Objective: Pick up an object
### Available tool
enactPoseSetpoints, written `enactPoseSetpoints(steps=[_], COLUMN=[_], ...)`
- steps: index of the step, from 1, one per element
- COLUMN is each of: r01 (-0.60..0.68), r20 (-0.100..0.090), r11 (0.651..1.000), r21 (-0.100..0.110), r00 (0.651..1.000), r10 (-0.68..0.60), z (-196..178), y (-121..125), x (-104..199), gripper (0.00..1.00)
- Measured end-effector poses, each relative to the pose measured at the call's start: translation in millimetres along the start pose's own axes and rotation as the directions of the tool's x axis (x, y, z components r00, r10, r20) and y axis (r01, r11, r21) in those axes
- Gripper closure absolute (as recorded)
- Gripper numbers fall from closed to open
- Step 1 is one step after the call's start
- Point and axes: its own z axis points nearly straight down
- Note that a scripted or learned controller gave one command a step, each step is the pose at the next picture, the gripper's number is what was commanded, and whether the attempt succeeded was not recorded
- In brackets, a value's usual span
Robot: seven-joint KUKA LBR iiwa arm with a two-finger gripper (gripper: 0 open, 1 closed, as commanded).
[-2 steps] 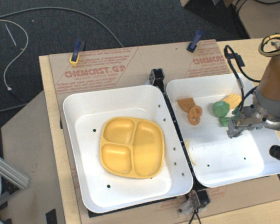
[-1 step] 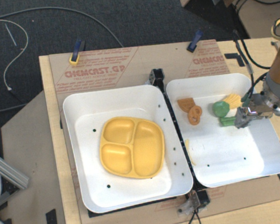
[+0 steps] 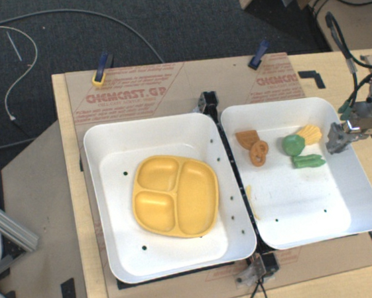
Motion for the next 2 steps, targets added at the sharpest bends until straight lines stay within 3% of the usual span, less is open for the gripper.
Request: enactPoseSetpoints(steps=[1,2], r01=[0.0,0.004], r20=[-0.002,-0.006], r11=[1.0,1.0], r21=[0.006,0.012], r00=[1.0,1.0], r10=[0.0,-0.003], z=[-2,14], y=[1,-5], x=[0,46], gripper=[1.0,1.0])
